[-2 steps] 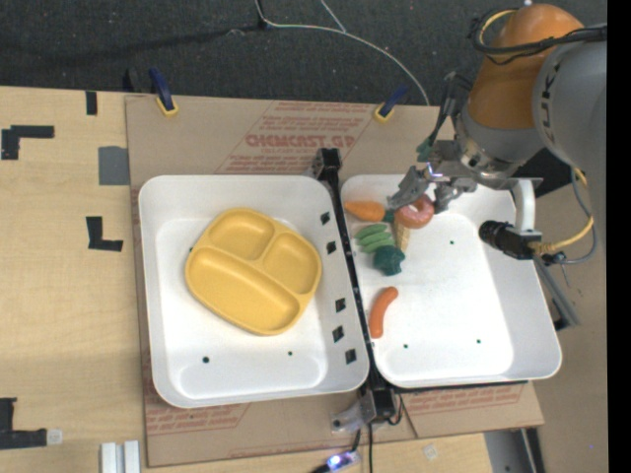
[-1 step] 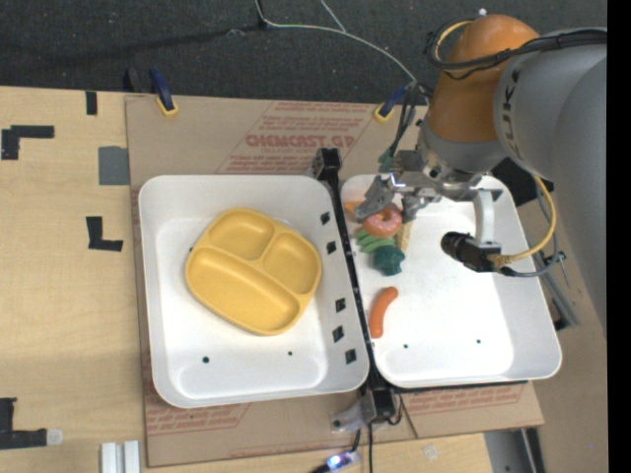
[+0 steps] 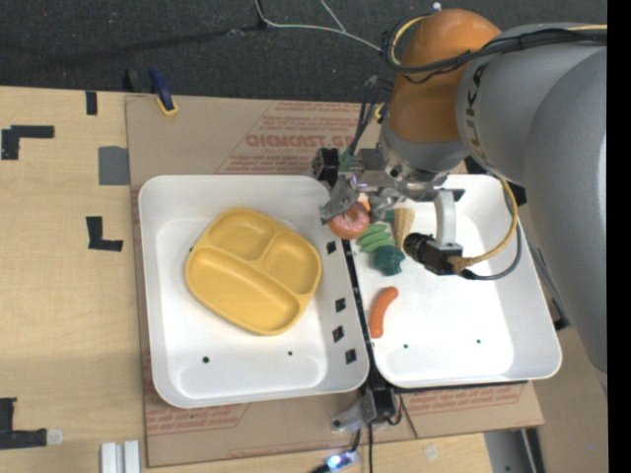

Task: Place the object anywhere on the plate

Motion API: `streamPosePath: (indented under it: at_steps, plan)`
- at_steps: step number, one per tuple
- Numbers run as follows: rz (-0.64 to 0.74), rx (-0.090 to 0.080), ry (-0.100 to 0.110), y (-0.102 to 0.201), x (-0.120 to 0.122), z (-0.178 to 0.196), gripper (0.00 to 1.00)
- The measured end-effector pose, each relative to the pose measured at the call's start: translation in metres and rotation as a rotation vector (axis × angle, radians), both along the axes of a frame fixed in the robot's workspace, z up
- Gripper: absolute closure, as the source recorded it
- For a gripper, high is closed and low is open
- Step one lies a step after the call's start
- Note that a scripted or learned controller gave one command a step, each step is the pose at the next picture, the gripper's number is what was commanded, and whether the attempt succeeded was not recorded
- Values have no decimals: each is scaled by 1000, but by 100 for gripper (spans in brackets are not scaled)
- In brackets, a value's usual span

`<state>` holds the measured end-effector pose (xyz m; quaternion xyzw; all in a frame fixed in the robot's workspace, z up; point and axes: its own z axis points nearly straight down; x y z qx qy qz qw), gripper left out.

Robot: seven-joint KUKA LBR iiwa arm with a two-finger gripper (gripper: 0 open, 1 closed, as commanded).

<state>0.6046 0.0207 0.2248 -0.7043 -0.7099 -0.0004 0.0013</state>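
Observation:
A yellow divided plate [image 3: 254,269] lies in the left bin [image 3: 177,363]. My gripper [image 3: 353,205] hangs over the ridge between the two bins, near their far end, right of the plate. A pink-red rounded object [image 3: 348,225] sits right under its fingers [image 3: 340,201], which appear to close around it. Just right of it lie a green toy [image 3: 380,248] and a pale cone-shaped piece [image 3: 403,224].
An orange sausage-shaped toy [image 3: 382,310] lies in the right bin [image 3: 493,353] near its left wall. A black cable and connector [image 3: 434,252] loop from the wrist over the right bin. The grey arm covers the bin's far right part.

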Motion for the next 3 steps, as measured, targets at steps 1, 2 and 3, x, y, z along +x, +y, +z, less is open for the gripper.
streamPosePath:
  at_steps: [1, 2, 3]
  plan:
    - [-1, -1, 3, 55, -7, -11, 100]
    - [-2, -1, 0, 92, -11, 8, 100]
    - [-4, -2, 1, 90, -11, 7, 0]
